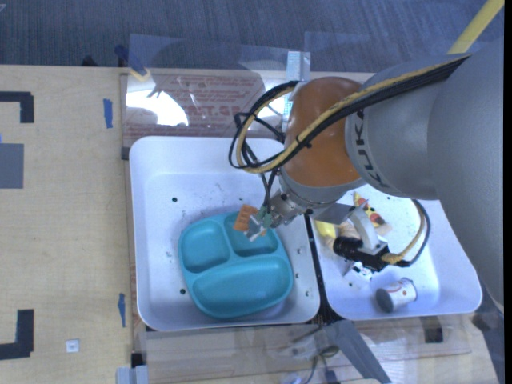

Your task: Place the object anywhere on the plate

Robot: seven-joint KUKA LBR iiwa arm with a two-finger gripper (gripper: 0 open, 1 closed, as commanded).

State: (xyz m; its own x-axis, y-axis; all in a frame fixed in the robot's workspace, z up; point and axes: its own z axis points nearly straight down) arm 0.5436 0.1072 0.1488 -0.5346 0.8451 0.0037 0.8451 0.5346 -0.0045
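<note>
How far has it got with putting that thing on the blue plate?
The tool is down at the top edge of the blue plate, with a small orange object right by it. Whether it is gripped or resting there, I cannot tell. Letting go and lifting away remain.

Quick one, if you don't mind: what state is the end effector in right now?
End effector: over the blue plate's upper edge, closed on a small orange object seen between its fingers.

KUKA iiwa arm (432, 126): broad grey casing with a rounded orange band (320, 134) above the wrist, dark lettering on the grey shell beside it. Black and yellow cables (252, 134) loop along the left side of the band.
</note>
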